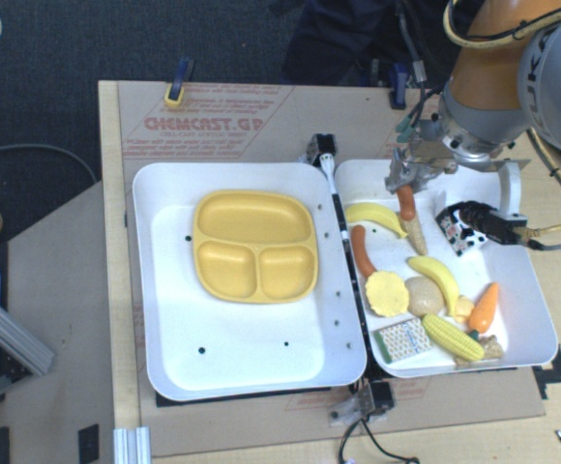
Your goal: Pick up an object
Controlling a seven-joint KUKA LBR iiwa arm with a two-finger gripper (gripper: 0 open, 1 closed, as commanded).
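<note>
My gripper (pixel 405 182) is over the back of the right bin (pixel 530 288), pointing down. Its fingers are shut on the top end of a slim red-and-tan stick-shaped food piece (pixel 409 211), which runs down from them toward the bin floor. Whether the lower tan end still touches the floor is unclear. Close by on its left is a small yellow banana (pixel 377 217), and beside that a red sausage (pixel 361 249).
The right bin also holds a second banana (pixel 436 278), a yellow round slice (pixel 387 293), a potato (pixel 423 298), a carrot (pixel 484 307), corn (pixel 453 337), a checkered packet (pixel 402 339) and a black-and-white object (pixel 464 226). In the left bin (pixel 164 307) sits a yellow divided plate (pixel 256 245).
</note>
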